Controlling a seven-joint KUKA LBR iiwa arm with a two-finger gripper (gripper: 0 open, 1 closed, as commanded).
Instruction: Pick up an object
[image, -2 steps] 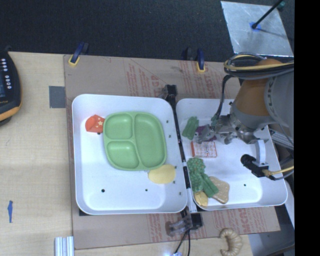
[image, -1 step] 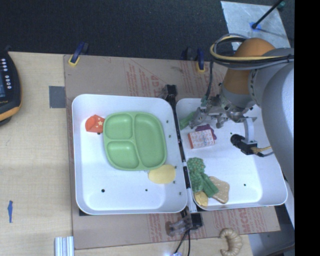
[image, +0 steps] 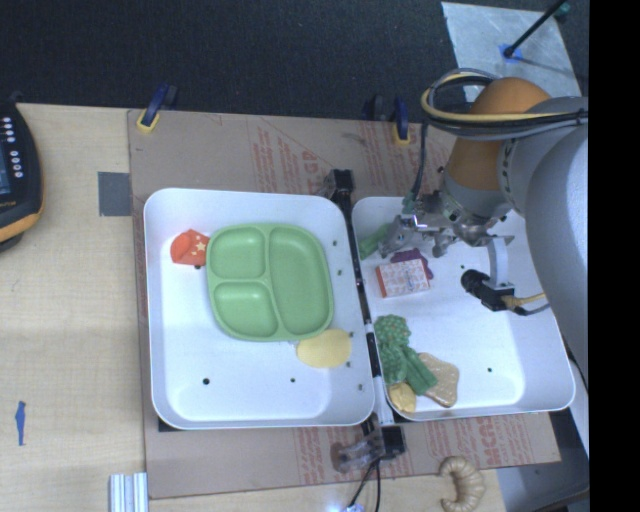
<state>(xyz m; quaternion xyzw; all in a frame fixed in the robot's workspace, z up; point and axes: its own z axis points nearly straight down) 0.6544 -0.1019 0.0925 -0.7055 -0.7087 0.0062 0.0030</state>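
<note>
While the arm (image: 520, 150) leans in over the right bin (image: 520, 385), your gripper (image: 425, 232) sits low at that bin's far left corner, just behind the small red-and-white packet (image: 403, 275); you cannot tell its state from this view. Nearer the front of the same bin lie a green leafy toy (image: 398, 350) and a tan cookie-like piece (image: 438, 380), touching each other. Left of that bin, the other bin (image: 180, 390) holds a green divided plate (image: 270, 281), a red piece (image: 188, 247) and a yellow piece (image: 324, 349).
</note>
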